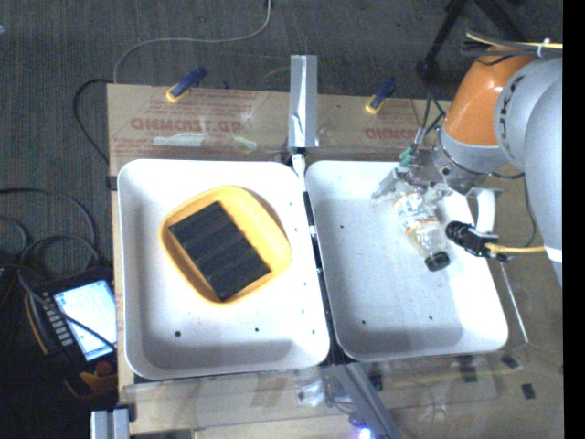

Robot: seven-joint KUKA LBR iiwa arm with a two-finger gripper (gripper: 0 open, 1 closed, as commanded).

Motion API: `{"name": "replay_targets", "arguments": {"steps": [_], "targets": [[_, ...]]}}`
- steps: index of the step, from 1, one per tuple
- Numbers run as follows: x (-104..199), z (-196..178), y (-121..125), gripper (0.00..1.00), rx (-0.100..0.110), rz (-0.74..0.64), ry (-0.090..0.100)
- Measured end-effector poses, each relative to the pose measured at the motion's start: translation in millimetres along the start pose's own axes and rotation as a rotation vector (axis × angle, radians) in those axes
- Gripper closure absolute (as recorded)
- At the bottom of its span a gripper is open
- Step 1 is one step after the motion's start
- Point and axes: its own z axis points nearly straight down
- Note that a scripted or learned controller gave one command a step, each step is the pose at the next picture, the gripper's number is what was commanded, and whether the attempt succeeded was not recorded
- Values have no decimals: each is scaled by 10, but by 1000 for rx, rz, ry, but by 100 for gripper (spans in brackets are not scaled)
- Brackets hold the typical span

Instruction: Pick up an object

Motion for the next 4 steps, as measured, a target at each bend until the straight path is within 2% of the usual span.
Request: {"name": "replay_targets", "arguments": {"steps": [1,2,3,4], "targets": [[-223,-469,14,0,19,300,-1],[-168,-160,-82,0,21,279,-1],[-370,550,102,0,9,48,1],[-361,457,106,100,9,47,1]]}}
